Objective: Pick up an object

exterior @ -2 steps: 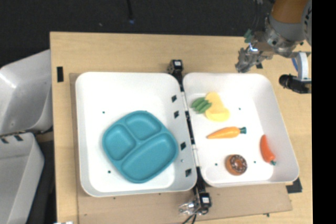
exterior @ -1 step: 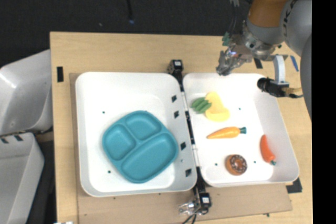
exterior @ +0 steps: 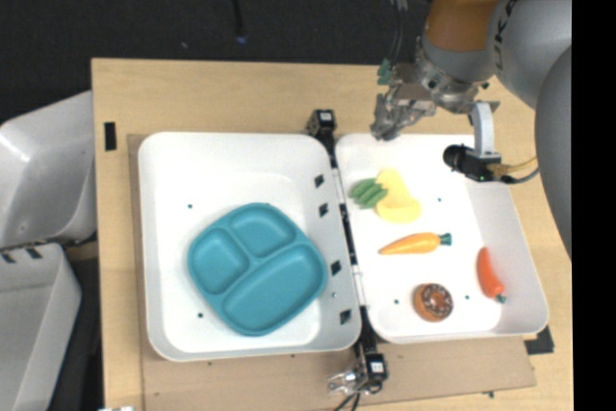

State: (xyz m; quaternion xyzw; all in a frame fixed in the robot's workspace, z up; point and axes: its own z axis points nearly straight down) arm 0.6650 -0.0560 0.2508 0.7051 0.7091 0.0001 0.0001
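The donut [exterior: 433, 301] sits nearest the camera, at the front of the right bin [exterior: 520, 245], and nothing is touching it.

The gripper [exterior: 389, 122] hangs over the back left corner of that bin, just above the rim. Its fingers are small and dark against the wrist here, so I cannot tell whether they stand apart or together; nothing shows between them that I could call held.

Closest in front of the gripper lies a yellow piece with a green tip [exterior: 390, 196], likely a corn cob, near the wall that divides the bins. Just past it is the carrot [exterior: 416, 244], lying crosswise with its green top toward the right. The red pepper [exterior: 490, 273] lies by the right wall, well apart from the gripper. A blue divided plate [exterior: 255, 267] fills much of the left bin [exterior: 164, 168].

To do this step well, the arm should pick one target, and the yellow piece looks the shortest reach: move forward until centred over it, turn the fingers across its narrow width, and come straight down. It lies close to the dividing wall, so one finger could catch the rim.
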